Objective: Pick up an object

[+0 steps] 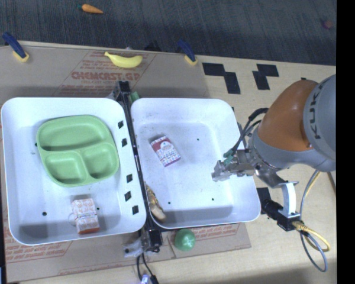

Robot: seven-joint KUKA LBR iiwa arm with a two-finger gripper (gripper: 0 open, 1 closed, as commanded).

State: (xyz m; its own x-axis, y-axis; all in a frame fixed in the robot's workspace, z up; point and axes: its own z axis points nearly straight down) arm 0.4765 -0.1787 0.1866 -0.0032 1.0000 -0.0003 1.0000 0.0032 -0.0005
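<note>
A small red and white packet (165,151) lies flat in the middle of the right bin (183,108). My gripper (223,171) hangs over that bin's right side, well to the right of the packet and a little nearer the front; nothing shows between its fingers. In the left bin (15,158) a green divided tray (78,149) lies towards the back, and a small red and white box (84,215) sits near the front. A tan, peanut-like object (154,207) rests in the front left corner of the right bin.
A yellow banana (123,59) lies on the cardboard behind the bins. A green ball (184,239) sits on the bench in front of the right bin. Blue clamps (15,47) hold the cardboard's back edge. The arm's cables (310,241) trail at the front right.
</note>
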